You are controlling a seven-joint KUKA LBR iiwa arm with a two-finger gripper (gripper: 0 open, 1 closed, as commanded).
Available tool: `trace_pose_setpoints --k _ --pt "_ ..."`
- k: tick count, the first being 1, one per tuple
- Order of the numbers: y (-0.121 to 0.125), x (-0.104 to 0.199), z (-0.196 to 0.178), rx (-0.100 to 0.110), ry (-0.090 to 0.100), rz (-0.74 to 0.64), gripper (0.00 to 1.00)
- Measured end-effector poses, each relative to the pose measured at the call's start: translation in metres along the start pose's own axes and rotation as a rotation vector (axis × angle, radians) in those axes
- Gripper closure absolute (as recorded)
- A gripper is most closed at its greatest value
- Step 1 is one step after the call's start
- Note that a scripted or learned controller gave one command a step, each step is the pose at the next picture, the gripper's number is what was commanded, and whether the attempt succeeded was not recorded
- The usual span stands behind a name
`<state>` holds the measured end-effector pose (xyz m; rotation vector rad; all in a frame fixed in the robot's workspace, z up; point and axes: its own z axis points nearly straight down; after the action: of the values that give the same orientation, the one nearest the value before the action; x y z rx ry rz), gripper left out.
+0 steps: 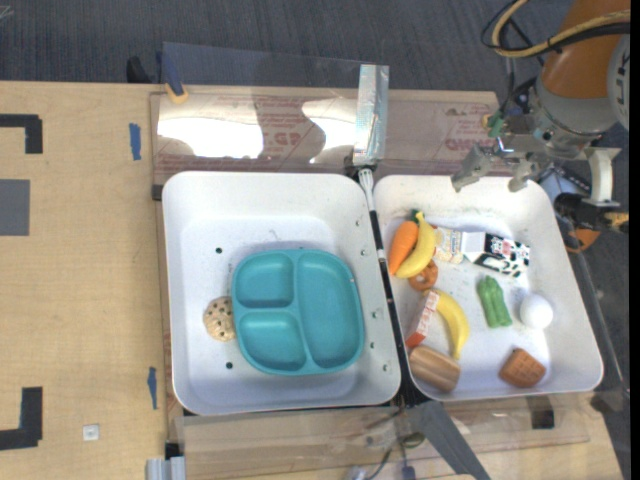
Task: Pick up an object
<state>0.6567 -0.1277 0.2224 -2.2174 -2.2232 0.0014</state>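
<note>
Spread, empty jaws [495, 175] hover over the right bin's [585, 298] far rim, carrot [403, 245] nearer the camera.

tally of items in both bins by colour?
Teal: 1, divided plate, left bin
Tan: 1, cookie, left bin
Yellow: 2, bananas, right bin
Orange: 1, carrot
Green: 1, green piece
White: 1, egg
Brown: 2, rounded block, ridged lump
Black-and-white: 1, carton
Total: 10

Teal tray [297, 311], orange carrot [402, 245], yellow banana [453, 320]
</note>
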Motion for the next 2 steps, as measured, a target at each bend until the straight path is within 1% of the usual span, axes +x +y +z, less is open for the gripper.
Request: trace_pose_setpoints --k 1,2 --pt "-0.01 0.055 0.041 0.003 0.001 -0.059 0.0" --pt "-0.044 0.024 0.129 -0.02 -0.006 -0.273 0.0"
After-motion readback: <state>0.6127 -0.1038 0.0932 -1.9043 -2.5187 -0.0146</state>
